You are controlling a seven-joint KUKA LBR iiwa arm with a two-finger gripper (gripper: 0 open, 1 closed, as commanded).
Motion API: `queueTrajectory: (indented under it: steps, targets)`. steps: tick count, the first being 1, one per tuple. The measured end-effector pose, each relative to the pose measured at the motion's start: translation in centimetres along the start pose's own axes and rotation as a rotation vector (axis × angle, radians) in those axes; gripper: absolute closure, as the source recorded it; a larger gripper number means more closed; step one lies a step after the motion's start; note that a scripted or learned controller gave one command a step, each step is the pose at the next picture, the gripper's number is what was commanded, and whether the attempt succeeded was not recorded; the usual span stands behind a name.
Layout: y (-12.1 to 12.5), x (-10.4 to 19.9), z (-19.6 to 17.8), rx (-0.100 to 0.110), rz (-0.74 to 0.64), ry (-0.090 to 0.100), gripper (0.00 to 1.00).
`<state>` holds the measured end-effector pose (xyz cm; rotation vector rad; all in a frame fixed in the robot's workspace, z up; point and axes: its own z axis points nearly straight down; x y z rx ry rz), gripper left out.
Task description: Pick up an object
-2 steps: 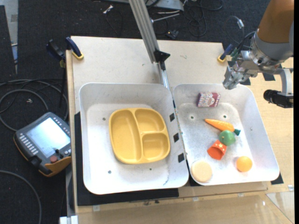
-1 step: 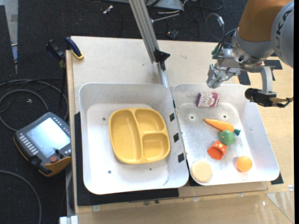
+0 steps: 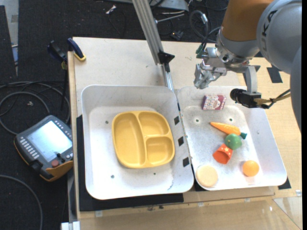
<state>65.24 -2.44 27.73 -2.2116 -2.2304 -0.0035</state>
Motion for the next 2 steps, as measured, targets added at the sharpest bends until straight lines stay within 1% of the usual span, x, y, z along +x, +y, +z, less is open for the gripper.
queueTrajectory:
  steps: [1, 2]
  targets:
    - [0.8, 4.9, 2.2, 0.003, 0.001, -0.001, 1.00]
    - [0.9, 10.1, 2.0, -0.001, 0.000, -0.001, 1.00]
